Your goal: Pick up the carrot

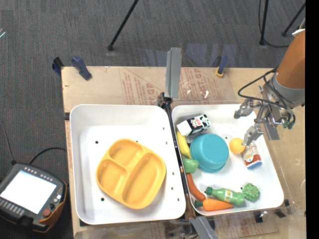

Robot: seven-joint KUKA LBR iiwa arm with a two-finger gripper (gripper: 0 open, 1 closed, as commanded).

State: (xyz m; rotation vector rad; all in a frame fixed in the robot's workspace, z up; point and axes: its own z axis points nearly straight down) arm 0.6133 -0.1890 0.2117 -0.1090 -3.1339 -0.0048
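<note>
The orange carrot (218, 205) lies flat along the front edge of the right bin (225, 114), its green top pointing left. A green bottle (227, 195) lies right behind it, touching or nearly so. My gripper (247, 123) hangs over the far right part of that bin, well away from the carrot. Its fingers are spread open with nothing between them, and one fingertip (250, 135) is close above a yellow ball (236, 145) and a small red-and-white carton (252, 156).
Crowding the right bin are a blue bowl (209, 152), a banana (183, 145), a black-and-white box (194, 124), a red-orange pepper (194, 187) and a broccoli (251, 191). A yellow divided plate (131, 173) sits in the left bin (89, 121).
</note>
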